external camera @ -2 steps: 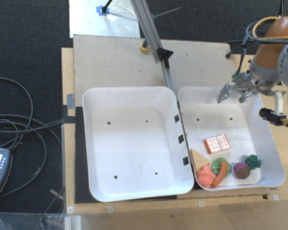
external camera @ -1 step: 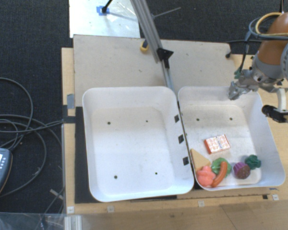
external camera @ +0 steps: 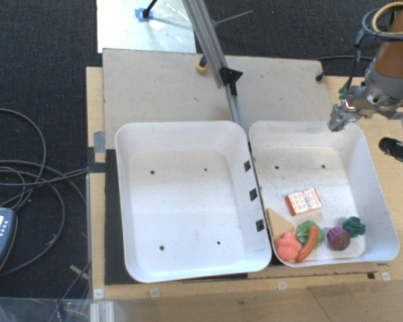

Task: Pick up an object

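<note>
Camera view, looking down at a slant: you see a table [external camera: 161,86] carrying two shallow white bins side by side. The left bin [external camera: 131,143] sits nearer the middle of the picture. The right bin [external camera: 373,173] holds every loose item, and all of them crowd its near end, likely because that end sits lowest in the slanted view or they were simply tipped in there.

The gripper [external camera: 338,122] hangs over the far rim of the right bin, well apart from the pile. Its tip is small and dark; you cannot tell how the jaws stand, and nothing is visible between them. That high, far position reads as a ready pose before a descent, so the pick looks not yet begun.

Any piece could serve as the task's thing. An orange and white box [external camera: 303,200] lies flat and alone, slightly farther in than the rest, the easiest candidate. Near it, a tan wedge [external camera: 277,221] leans by the dividing wall, touching a pink lump [external camera: 288,246]. A green leafy piece [external camera: 307,229] and an orange carrot shape [external camera: 308,243] overlap. A purple round piece [external camera: 338,237] sits just beside a dark green floret [external camera: 354,226].
</note>
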